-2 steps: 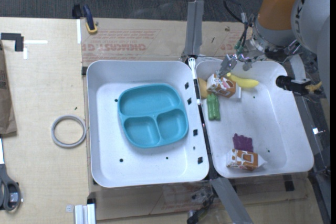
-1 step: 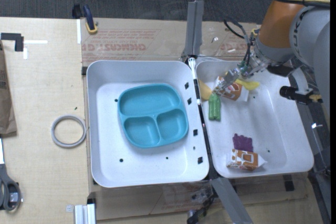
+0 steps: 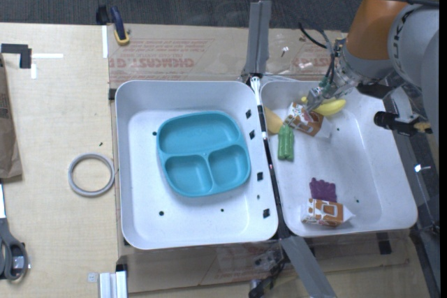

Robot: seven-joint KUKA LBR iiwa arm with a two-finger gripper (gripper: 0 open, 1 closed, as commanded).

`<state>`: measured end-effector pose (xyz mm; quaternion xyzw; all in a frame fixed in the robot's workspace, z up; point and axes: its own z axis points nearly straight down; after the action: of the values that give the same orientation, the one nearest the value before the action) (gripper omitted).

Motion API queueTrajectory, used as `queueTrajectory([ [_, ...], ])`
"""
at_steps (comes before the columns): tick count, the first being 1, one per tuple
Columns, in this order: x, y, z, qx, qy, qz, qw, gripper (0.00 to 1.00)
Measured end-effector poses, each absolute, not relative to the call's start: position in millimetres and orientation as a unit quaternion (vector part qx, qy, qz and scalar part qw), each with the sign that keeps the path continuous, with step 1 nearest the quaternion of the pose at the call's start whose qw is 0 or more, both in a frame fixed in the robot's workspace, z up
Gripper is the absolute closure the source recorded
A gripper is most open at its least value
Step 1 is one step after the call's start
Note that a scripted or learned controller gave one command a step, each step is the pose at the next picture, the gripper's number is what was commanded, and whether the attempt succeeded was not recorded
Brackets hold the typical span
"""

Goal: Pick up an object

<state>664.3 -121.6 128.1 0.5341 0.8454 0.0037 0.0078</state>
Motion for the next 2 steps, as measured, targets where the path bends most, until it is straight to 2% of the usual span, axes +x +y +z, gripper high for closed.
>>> queueTrajectory([
  [1,664.3,-122,128,0.534,0.845,0.0036,0.008,0.0],
  [2,655.1,-119,111,0.549,0.836,0.0081,0.015,0.0],
])
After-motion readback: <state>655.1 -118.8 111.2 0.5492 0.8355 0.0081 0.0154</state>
